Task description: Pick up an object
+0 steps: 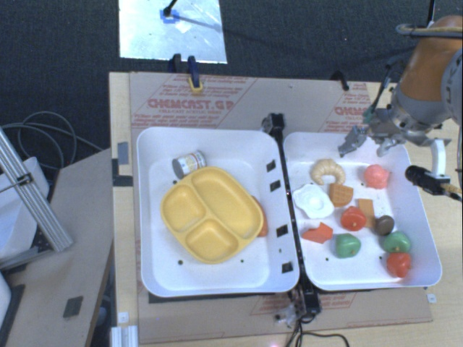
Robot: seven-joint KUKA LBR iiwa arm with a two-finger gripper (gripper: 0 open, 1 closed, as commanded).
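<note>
Left bin [155, 266]: yellow tray [210, 213], small can [189, 164] at its eleven o'clock. Right bin [427, 255]: croissant [328, 170], fried egg [313, 201], pink ball [375, 176]. The gripper [369, 143] hovers at the croissant's one o'clock, fingers apart, nothing between them.

In the right bin [419, 215] you see toy foods lying loose: a tan croissant [328, 170] at the far left, a pink ball [376, 176] to its right, a white fried egg [313, 202], a red tomato [353, 218] and a green pepper [348, 246] nearer you.
</note>
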